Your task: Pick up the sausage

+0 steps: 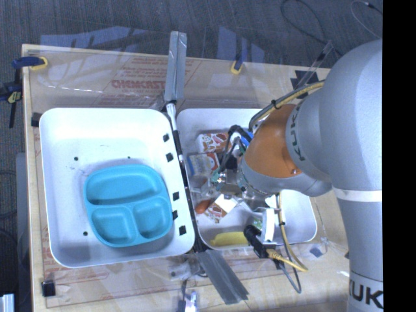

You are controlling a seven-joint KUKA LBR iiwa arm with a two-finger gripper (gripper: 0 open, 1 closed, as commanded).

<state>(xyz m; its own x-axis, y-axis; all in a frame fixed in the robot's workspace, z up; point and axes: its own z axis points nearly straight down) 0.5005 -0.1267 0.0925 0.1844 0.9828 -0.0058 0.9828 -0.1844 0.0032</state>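
Note:
The sausage [203,206] is a small orange-red piece lying in the right bin [305,229], near its left wall and toward the front. My gripper [220,184] hangs low in that bin just above and to the right of the sausage, partly hidden under the orange wrist band [273,155]. Nothing can be seen held in the gripper.
The left bin [58,148] holds a blue three-compartment plate [127,203]. In the right bin lie a brown-and-white packet [211,140] at the back, a white-and-orange item [224,207] beside the sausage and a yellow item [229,239] at the front. A divider [177,168] separates the bins.

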